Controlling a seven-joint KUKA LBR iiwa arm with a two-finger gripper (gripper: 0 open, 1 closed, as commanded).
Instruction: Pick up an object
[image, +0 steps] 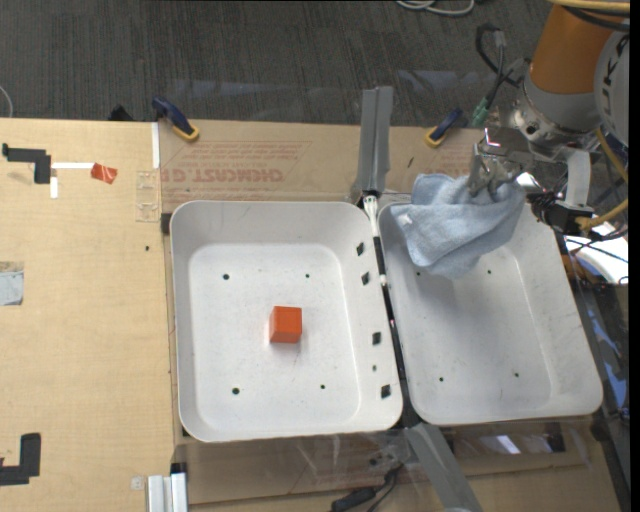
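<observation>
Our pincer (492, 178) is pinched on one corner of the blue-grey cloth (455, 228), which hangs above the right bin (520, 380). We should lift slowly and straight; that corner grip looks thin, and swinging could shake it loose.

We see a robotics lab or test workspace. A plywood bench (80, 330) holds two shallow white bins (190, 300) side by side, fixed with metal brackets (376, 140) and spring clamps (175, 117). Cables (435, 6) trail over grey carpet (250, 50), and a grey-and-orange industrial robot arm (570, 70) reaches in.
</observation>
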